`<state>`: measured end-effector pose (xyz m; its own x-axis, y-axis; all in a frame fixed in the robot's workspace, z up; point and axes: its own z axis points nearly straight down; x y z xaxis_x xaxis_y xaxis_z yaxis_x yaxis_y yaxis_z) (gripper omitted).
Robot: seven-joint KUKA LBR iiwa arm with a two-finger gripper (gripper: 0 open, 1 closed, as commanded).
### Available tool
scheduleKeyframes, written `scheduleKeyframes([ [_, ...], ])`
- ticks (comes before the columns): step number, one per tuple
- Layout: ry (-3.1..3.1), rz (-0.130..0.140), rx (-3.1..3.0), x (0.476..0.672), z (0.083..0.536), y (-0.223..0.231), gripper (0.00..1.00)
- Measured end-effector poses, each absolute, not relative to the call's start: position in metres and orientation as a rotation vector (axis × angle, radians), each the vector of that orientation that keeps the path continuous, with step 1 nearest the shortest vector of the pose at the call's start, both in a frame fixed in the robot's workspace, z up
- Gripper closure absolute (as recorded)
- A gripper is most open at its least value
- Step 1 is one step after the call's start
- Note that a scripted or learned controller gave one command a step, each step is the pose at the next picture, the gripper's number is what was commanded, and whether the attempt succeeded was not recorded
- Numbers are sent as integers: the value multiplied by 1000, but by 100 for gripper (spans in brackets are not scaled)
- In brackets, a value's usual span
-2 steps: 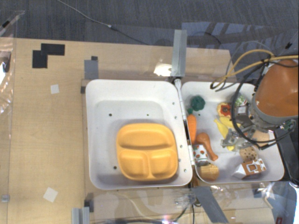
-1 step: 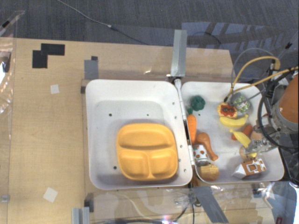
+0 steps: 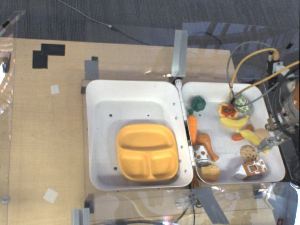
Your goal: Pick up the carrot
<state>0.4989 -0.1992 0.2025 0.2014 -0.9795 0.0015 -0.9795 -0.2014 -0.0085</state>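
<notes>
A yellow divided tray is seen in the left bin, while the carrot is laid against the left wall of the right bin, well apart from the gripper at that bin's right edge, whose opening cannot be told.

A pale wooden bench fills the view from nine to six o'clock. Dark grey ribbed flooring runs across twelve o'clock. Black L-shaped tape sits at ten o'clock, with glare along the clear panels near six.
</notes>
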Motion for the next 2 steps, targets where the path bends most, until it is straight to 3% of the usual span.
scheduleKeyframes([
  [1,1484,-10,-2764,489,247,-180,100],
  [2,938,-6,-2994,547,238,-187,100],
])
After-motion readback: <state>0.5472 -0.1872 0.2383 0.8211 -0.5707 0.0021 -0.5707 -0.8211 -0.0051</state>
